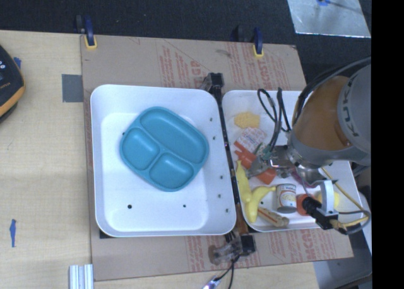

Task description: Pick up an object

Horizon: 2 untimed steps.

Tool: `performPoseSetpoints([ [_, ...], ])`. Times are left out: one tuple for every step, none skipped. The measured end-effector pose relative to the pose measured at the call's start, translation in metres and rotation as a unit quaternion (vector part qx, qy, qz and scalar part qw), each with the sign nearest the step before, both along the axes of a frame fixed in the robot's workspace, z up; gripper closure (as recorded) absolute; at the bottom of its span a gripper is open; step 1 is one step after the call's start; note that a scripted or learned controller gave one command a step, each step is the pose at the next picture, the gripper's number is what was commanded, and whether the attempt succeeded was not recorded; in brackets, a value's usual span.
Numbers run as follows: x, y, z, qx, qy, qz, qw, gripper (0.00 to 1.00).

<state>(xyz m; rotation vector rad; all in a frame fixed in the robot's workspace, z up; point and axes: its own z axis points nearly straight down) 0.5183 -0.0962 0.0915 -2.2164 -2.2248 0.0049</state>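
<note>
At nine o'clock you have the blue divided plate (164, 147) in the left bin (101, 155). At three o'clock, in the right bin (243, 98), the gripper (270, 161) hangs over clutter; its grip I cannot tell. The small can (286, 197), at four o'clock from it, looks light, stiff, slippery: pinch its sides.

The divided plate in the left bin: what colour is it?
Solid light blue, plain and unpatterned, seen clearly in the camera view.
</note>
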Motion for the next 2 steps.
performPoseSetpoints([
  [0.000, -0.001, 0.010, -0.0003, 0.001, 0.002, 1.0000, 1.00],
  [0.050, 0.056, 0.101, 0.0010, -0.001, 0.000, 1.0000, 1.00],
])
